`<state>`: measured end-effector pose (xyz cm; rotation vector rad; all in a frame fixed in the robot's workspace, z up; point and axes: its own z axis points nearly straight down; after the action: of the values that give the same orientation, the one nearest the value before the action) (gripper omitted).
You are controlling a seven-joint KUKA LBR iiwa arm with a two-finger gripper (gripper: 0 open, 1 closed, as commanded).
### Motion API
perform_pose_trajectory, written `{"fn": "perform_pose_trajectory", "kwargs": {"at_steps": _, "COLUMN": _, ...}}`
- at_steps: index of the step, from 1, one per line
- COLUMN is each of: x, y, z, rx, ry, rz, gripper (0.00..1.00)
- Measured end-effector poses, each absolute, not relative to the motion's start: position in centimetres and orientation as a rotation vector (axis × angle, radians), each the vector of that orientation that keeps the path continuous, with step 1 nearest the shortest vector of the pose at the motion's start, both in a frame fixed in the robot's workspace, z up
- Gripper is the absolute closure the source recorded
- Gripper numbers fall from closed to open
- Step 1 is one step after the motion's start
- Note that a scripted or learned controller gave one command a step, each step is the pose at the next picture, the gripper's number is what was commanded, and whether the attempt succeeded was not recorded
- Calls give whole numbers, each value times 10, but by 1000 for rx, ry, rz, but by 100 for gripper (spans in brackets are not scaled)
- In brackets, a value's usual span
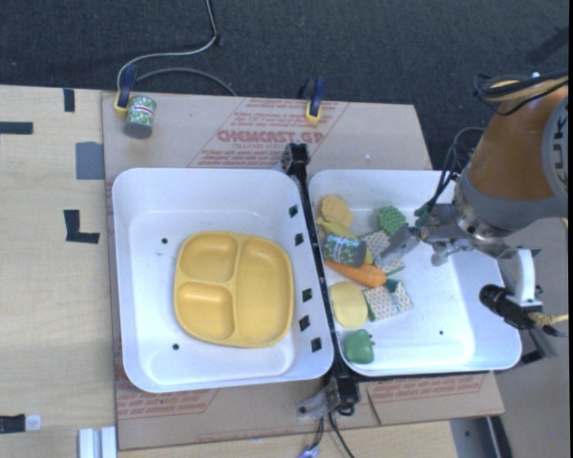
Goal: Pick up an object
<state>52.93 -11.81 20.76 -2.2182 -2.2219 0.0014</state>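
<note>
- The end effector [398, 246] reaches into the right bin [458, 346] from the right, its grey tip low over the toy pile; whether its fingers are spread or pressed together cannot be told from this angle.
- All the pickable toys crowd the right bin's left half, against the black divider [310, 246] between the two bins.
- Measured from the carrot [358, 274], which lies slantwise mid-pile: a small can [346, 249] touches it just above, a yellow toy [334, 210] sits farther up, and a green bumpy piece [392, 219] is up and to the right, just beside the end effector tip.
- Below the carrot lie a pale yellow round piece [348, 303], a speckled square block [389, 301] and, nearest the front rim, a green pepper [359, 345].
- Right of the carrot, the bin floor is open out to the far wall.
- The left bin [138, 284] carries a yellow divided plate [234, 287] with bare floor all around it.
- A lone can [140, 114] stands on the tabletop [38, 284] beyond the left bin's back corner.
</note>
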Motion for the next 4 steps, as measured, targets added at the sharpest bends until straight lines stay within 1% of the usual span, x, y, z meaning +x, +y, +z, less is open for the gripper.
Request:
{"fn": "perform_pose_trajectory", "kwargs": {"at_steps": 1, "x": 575, "y": -104, "z": 103, "rx": -2225, "ry": -2230, "rz": -10, "gripper": 0}}
{"fn": "perform_pose_trajectory", "kwargs": {"at_steps": 2, "x": 505, "y": -107, "z": 93, "rx": -2238, "ry": -2241, "rz": -25, "gripper": 0}}
{"fn": "perform_pose_trajectory", "kwargs": {"at_steps": 3, "x": 570, "y": -99, "z": 86, "rx": -2222, "ry": -2227, "rz": -5, "gripper": 0}}
{"fn": "perform_pose_trajectory", "kwargs": {"at_steps": 4, "x": 570, "y": -99, "z": 96, "rx": -2222, "ry": -2226, "rz": -4, "gripper": 100}}
